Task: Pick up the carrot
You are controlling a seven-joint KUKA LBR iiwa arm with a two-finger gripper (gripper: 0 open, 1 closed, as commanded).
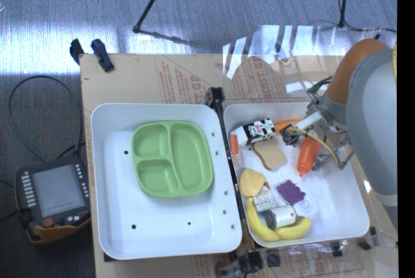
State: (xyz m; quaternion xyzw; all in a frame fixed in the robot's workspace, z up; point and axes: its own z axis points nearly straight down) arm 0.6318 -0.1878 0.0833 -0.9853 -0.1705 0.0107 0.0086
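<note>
The carrot (pixel 308 156) stands tilted in the right bin (pixel 343 205), toward its far right side, just right of the bread slice (pixel 270 154). The gripper (pixel 318 134) sits right at the carrot's upper end, touching or nearly so; whether it is apart or clamped cannot be told. Nearer the front lie a banana (pixel 275 228) and purple grapes (pixel 290 192). A green plate (pixel 172 158) rests in the left bin (pixel 110 205).

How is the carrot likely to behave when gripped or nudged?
The carrot looks like smooth moulded plastic, so probably stiff, light and somewhat slippery. Its tapered round body would likely roll if pushed. Bread slice beside it may get bumped.
</note>
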